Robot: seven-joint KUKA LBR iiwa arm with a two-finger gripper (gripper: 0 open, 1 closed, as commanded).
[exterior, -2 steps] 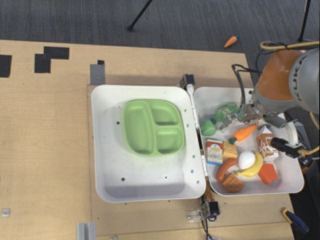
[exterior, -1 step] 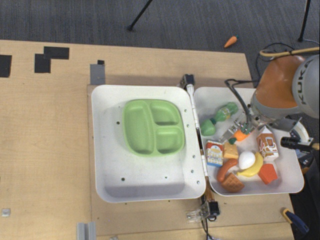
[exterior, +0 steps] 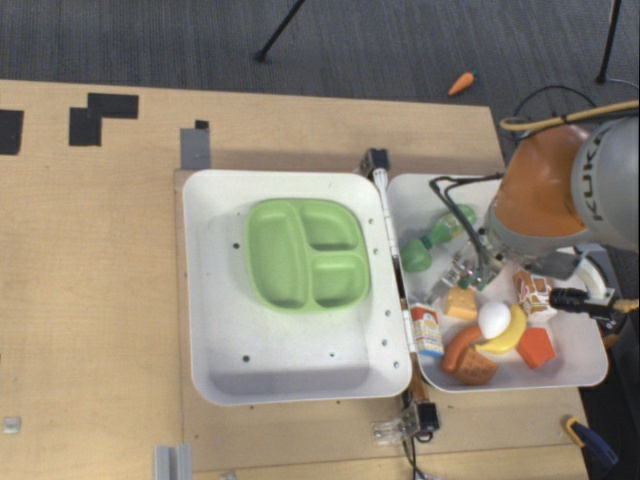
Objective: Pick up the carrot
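you're hovering the gripper [exterior: 470, 268] over the right bin [exterior: 590, 368]; jaw state: cannot tell. you're needing to target the carrot [exterior: 460, 347] beside the egg [exterior: 494, 320].

We can read only one piece of lettering: dark capitals on the grey casing of the robot arm [exterior: 608, 183], at the right edge. The letters "KU" are clear, and the rest of the word is cut off by the frame. A small carton [exterior: 426, 330] and a red-and-white packet [exterior: 533, 293] in the right bin [exterior: 590, 368] carry printing too small for us to read.
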